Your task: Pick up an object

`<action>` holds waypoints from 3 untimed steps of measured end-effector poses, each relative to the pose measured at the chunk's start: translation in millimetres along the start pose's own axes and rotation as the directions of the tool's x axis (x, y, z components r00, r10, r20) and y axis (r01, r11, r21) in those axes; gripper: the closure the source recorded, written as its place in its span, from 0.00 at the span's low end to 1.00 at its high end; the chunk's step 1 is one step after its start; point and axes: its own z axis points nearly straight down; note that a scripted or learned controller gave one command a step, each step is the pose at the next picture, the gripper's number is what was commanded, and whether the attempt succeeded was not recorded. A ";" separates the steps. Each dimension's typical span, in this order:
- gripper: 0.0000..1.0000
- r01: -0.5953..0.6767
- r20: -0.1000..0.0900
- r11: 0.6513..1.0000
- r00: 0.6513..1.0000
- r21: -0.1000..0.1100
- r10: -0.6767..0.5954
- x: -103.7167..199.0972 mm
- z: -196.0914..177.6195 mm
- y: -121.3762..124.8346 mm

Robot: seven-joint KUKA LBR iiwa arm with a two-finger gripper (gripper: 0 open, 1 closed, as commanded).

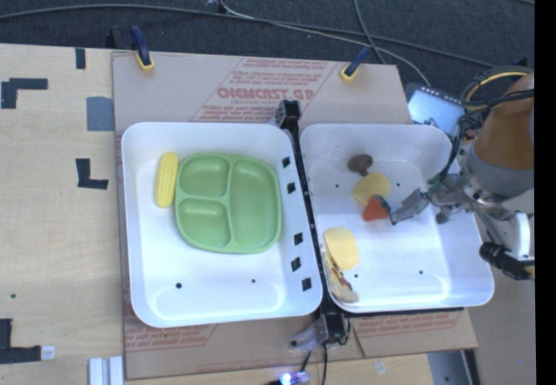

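Bench [52, 227]: tan top with a cardboard sheet under both bins.
Left bin [148, 288]: white and shallow, touching the right bin along a black divider.
Right bin [434, 279]: I reach into it from the right side.
My arm [504, 144]: grey with an orange band, over the right bin's right rim.
Tray [229, 202]: green, three compartments, flat in the left bin.
Corn [166, 179]: yellow, just beside the tray's left edge.
Yellow pieces [341, 248]: one near the divider, one further up, touching the red piece.
My claw [405, 209]: low in the right bin, tip just beside the red piece; open or closed, I cannot tell.
Red piece [374, 210]: lies on the bin floor.
Brown piece [360, 164]: above the yellow one.
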 end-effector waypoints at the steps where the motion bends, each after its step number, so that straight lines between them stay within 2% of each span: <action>1: 0.00 0.001 0.003 1.000 1.000 -0.007 -0.001 0.6 52.8 0.4; 2: 1.00 0.001 0.005 1.000 1.000 -0.010 -0.001 -0.1 38.9 1.6; 3: 1.00 0.002 0.002 1.000 1.000 -0.010 -0.002 7.1 -19.8 6.8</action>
